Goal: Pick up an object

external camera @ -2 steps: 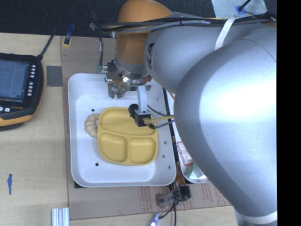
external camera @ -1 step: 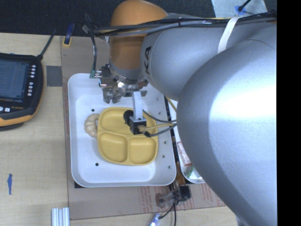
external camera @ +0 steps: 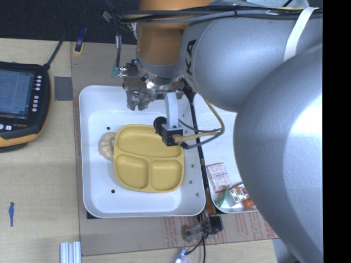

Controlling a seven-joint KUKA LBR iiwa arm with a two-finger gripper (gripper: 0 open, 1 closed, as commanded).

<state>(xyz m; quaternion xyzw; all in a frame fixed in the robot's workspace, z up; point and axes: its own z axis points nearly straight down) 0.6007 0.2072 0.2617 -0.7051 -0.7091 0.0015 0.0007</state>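
Observation:
A yellow divided plate [external camera: 147, 158] with three compartments lies in the left white bin [external camera: 93, 147]. A beige lumpy object [external camera: 106, 145] rests against the plate's left edge. My gripper [external camera: 138, 100] hangs over the far part of the left bin, just beyond the plate's far edge and apart from it. A black fitting with a cable [external camera: 167, 131] hangs from the wrist over the plate's far right corner. The large grey arm covers most of the right side.
The right bin [external camera: 219, 206] is mostly hidden by the arm; a white and red packet [external camera: 218, 175] and a colourful packet [external camera: 239, 197] lie in it. A handheld control pendant [external camera: 19, 103] sits on the bench at the left.

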